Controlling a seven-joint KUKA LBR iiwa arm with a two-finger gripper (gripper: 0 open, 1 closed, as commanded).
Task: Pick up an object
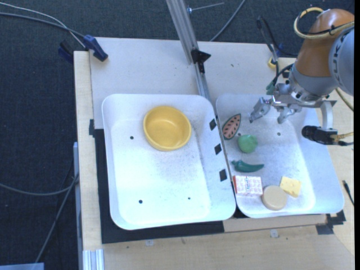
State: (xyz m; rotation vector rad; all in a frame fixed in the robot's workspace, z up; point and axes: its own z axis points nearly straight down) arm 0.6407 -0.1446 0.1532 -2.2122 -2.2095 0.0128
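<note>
Right bin contents: green ball, green pepper, spotted oval piece at the left wall, red-white packet, tan disc, yellow wedge. Gripper over bin's far end, fingers spread, nothing between them. Left bin holds yellow bowl.

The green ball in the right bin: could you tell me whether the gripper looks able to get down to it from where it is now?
Probably yes. The gripper hangs open above the right bin, and the green ball has nothing lying on top of it.
</note>
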